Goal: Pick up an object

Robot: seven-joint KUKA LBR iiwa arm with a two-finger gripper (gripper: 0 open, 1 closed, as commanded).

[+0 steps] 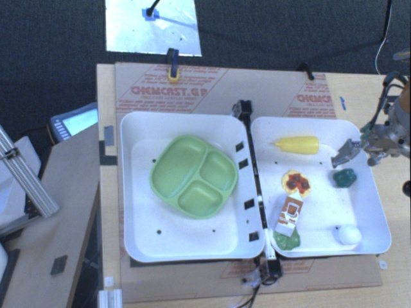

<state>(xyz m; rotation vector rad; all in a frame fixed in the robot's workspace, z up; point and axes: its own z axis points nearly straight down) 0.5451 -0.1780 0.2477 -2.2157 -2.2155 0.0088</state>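
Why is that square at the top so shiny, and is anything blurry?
In the camera view, the silvery sheet on the dark floor reflects light, so it glares bright; the white bins look evenly lit with soft shadows; the green plate and yellow toy are fairly sharp; the end effector at the right looks slightly blurred.

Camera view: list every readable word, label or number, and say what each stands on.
"CHEMCAST" plus blurred letters, perhaps "GP": red print on the brown sheet under the bins, left.
The same red print at the sheet's right: partly cut off, blurred.
Brown-and-white packet in the right bin: print too small to read.
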